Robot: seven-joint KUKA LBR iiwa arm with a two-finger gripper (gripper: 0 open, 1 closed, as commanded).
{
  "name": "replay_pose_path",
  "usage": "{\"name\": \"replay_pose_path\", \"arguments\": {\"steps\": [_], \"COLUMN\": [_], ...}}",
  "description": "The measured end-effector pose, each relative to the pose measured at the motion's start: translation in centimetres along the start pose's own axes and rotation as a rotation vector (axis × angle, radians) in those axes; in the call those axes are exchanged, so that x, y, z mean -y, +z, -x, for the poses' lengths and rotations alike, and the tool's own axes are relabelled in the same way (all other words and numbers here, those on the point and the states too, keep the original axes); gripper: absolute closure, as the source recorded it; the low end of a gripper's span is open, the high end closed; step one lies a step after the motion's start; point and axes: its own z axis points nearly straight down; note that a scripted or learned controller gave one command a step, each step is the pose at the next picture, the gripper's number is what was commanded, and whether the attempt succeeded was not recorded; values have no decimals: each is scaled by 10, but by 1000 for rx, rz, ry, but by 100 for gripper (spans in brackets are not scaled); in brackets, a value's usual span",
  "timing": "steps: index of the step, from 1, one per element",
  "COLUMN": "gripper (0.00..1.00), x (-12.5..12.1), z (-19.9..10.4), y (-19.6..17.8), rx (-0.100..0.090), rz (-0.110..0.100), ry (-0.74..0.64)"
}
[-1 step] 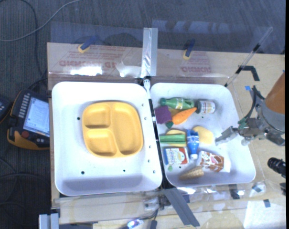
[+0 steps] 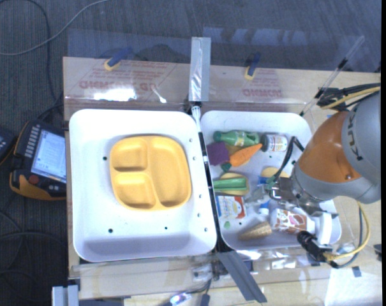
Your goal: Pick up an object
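Right, I see my arm (image 2: 336,155) reaching in from the right, its orange band bent low over the right bin (image 2: 288,121), wrist turned down into the clutter. The gripper (image 2: 275,193) sits among the packets there; I cannot tell its grip. Just beside it lie a red-labelled packet (image 2: 288,220) and a cone (image 2: 255,231). Further off rest a green bottle (image 2: 237,137), carrot (image 2: 245,154) and purple piece (image 2: 218,152). The left bin (image 2: 90,222) holds a yellow divided tray (image 2: 150,172).
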Motion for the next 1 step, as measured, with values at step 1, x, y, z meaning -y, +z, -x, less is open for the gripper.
{"name": "replay_pose_path", "arguments": {"steps": [1], "gripper": [100], "x": [0], "z": [-2], "y": [-8], "rx": [-4], "rz": [-1], "ry": [-1]}}
